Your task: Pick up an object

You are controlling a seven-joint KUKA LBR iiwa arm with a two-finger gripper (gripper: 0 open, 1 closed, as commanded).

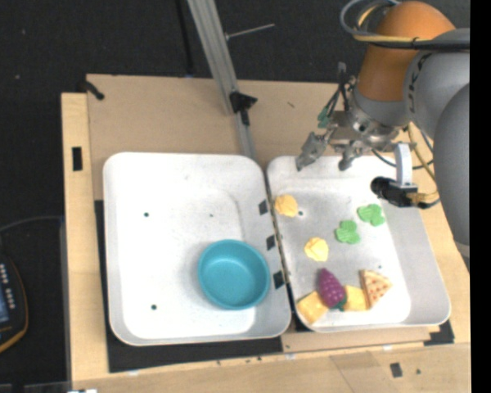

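My gripper (pixel 325 155) hangs over the far edge of the right bin (pixel 421 256), open, with nothing between its fingers. Below it in that bin lie several small toy foods. A yellow piece (pixel 286 206) is nearest, close to the bin's left wall. Another yellow piece (pixel 316 249) sits mid-bin, with two green pieces (pixel 348 232) (pixel 371 214) to its right. At the near end are purple grapes (pixel 331 288), a pizza slice (pixel 376 286) and a yellow wedge (pixel 312 307).
The left bin (pixel 147 195) holds a blue bowl (pixel 233 273) near its front right corner. A slanted metal pole (pixel 217 51) rises behind the bins. The divider (pixel 272 228) between the bins runs just left of the yellow piece.
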